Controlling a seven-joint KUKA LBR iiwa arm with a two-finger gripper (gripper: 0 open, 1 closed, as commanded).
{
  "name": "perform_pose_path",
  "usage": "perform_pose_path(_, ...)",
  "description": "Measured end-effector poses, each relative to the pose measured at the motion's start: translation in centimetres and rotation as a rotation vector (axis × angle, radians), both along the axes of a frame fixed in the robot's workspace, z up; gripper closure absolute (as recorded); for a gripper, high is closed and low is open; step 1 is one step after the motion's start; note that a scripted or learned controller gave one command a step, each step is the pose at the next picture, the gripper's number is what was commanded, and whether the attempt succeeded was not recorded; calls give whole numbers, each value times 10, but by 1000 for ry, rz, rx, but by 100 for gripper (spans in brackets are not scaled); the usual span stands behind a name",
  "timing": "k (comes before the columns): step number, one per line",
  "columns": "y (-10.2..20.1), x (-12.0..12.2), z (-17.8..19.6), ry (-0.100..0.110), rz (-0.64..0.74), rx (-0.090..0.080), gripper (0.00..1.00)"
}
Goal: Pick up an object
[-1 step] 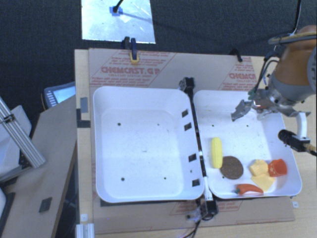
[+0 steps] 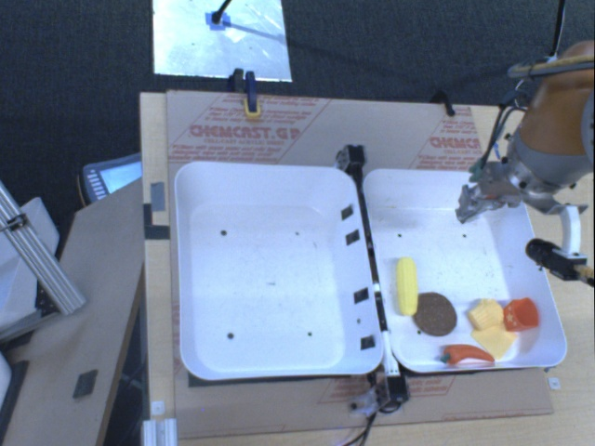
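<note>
Hovering gripper point(image 2: 471, 204) — corn point(image 2: 407, 286) well below-left

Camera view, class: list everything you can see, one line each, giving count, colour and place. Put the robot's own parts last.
Bins: two, white, side by side on the bench.
Corn: one, yellow, right bin, near the divider.
Disc: one, brown, right bin, just right of the corn.
Yellow pieces: apparently two, pale yellow, right bin, near front corner.
Red piece: one, red-orange, right bin, right of the yellow pieces.
Carrot: one, orange-red, right bin, front edge.
Board: one, brown with red print, under the bins.
Clamp: one, yellow and black, board's far edge.
Sheet: one, silvery, beyond the board.
Arm: one, grey and orange, from the right.
Gripper: one, grey, over the right bin's far part.
</note>
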State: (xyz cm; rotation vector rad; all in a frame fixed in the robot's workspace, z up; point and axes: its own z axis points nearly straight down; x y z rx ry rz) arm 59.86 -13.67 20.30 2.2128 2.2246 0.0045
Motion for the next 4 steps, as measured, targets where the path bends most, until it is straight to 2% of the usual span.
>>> perform_pose_path(1, 77, -50, -16, 9, 5, 4, 100)
perform_pose_path(2, 159, -78, -19, 6, 7, 5, 100)
perform_pose_path(3, 220, 0, 36, -7, 5, 3, 100)
perform_pose_path(4, 216, -3, 44, 1, 3, 1, 100)
